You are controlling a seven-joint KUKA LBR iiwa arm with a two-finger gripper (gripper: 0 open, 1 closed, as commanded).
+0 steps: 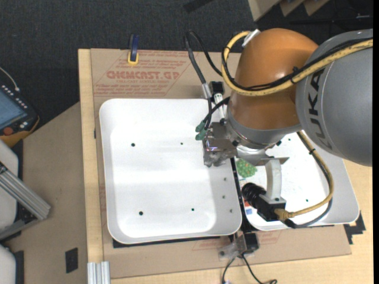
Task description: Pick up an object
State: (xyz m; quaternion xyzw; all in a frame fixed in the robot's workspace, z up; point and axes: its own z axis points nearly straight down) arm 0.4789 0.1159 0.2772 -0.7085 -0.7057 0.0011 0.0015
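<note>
My gripper (211, 154) hangs below the orange wrist band, over the right edge of the left bin (118, 158), close to the wall between the two bins. A small green object (246, 170) lies in the right bin (331, 200), just to the right of the gripper and partly hidden by the arm. I see nothing held under the gripper. A bit of red and blue (248, 206) peeks out near the front left corner of the right bin, too hidden to identify.
The big grey arm covers most of the right bin. The bins rest on a brown cardboard sheet (148, 70) with a yellow and blue clamp (134, 53) at its far edge. Cables run above the wrist.
</note>
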